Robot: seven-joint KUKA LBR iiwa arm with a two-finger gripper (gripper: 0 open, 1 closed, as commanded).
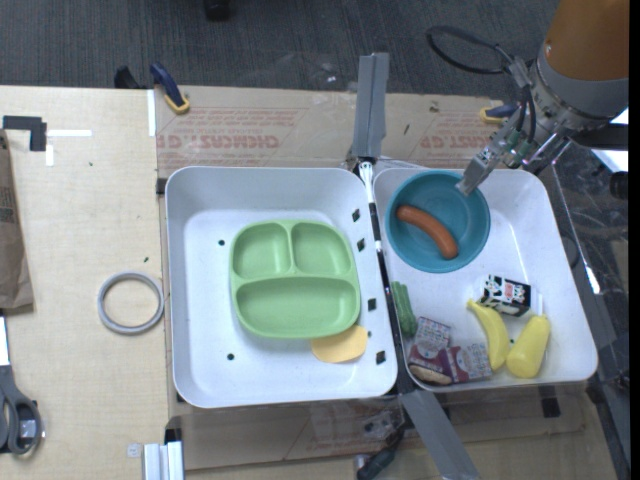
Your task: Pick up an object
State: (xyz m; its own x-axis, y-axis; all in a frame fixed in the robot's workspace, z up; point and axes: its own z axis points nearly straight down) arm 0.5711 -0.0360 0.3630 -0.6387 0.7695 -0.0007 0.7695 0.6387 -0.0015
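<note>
Nothing is picked up yet, as far as I can see. The gripper (473, 179) hangs over the far right rim of the blue bowl (468, 238) in the right bin (560, 228), and no object sits between its fingers; from this slant they look drawn close together into one thin tip, though I can't make out the gap for certain. The sausage (428, 229) lies loose in the bowl, just below and left of that tip, and looks the likeliest target, but that's my guess. The other candidates are untouched nearer the front of the same bin: a banana (489, 330), a yellow lemon-like piece (529, 346), a small cow-print carton (504, 294), a pink packet (434, 337) and a green stick (402, 308) along the left wall. The left bin (190, 268) holds a green tray (295, 278) and a yellow chip (339, 346). So the whole job remains: descend, close on something, lift.
</note>
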